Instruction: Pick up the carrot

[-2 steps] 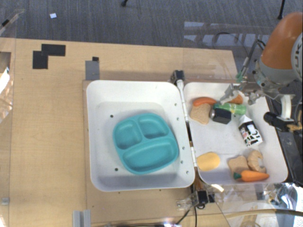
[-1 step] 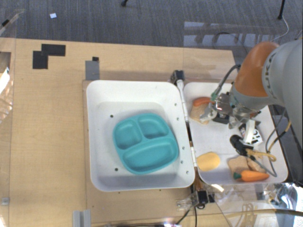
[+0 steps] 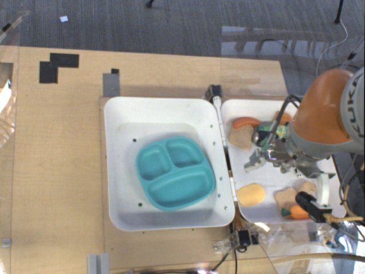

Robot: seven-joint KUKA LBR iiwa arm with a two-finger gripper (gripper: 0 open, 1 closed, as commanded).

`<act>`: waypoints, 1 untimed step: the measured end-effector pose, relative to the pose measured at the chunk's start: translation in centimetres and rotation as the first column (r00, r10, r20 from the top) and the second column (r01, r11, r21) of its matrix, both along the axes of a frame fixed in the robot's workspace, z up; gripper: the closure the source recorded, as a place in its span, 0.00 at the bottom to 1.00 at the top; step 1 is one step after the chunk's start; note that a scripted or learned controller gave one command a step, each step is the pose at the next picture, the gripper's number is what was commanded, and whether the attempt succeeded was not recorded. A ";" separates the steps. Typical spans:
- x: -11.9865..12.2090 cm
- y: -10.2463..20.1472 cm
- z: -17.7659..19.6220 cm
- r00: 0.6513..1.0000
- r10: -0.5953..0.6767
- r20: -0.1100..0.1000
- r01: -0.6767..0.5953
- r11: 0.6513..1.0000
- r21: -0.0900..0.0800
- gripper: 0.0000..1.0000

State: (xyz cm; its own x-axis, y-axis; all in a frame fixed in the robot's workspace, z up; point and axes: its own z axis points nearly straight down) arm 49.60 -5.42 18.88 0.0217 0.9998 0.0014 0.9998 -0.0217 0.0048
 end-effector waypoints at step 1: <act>-0.7 1.1 -0.4 0.981 0.194 -0.001 -0.194 0.981 -0.001 0.00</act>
State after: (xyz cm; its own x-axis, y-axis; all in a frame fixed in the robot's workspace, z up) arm 48.90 -4.33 18.47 -0.1727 0.9850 0.0002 0.9850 0.1727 0.0039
